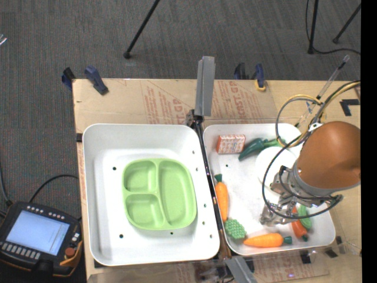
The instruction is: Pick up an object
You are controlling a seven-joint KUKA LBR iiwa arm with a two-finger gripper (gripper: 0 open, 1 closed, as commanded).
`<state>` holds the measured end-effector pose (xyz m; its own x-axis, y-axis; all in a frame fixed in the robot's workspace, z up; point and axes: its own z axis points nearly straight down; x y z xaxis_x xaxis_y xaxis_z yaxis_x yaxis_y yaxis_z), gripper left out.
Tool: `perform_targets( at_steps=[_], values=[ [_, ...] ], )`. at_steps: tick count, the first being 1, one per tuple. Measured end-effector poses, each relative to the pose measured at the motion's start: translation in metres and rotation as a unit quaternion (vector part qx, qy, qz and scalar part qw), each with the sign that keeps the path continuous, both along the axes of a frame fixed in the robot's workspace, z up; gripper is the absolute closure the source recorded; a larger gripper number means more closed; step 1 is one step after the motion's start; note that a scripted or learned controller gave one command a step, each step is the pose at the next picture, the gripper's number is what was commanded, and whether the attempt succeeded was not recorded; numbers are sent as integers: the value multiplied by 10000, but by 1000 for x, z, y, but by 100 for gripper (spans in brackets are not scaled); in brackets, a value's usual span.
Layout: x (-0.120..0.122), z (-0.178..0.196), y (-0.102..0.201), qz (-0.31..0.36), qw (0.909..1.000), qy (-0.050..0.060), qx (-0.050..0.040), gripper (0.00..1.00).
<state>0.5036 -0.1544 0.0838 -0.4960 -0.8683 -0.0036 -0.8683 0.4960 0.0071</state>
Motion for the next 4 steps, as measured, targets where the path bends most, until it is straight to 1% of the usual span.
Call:
perform_targets(
  at_steps=[1, 2, 3, 4],
  values=[
    [-4, 0, -33, 235, 9997, -3, -5, 100],
    [-28, 0, -22, -585, 9983, 12, -9, 100],
    [-20, 0, -56, -285, 9996, -1, -7, 100],
    [-17, 1, -52, 549, 9985, -19, -5, 100]
  ],
)
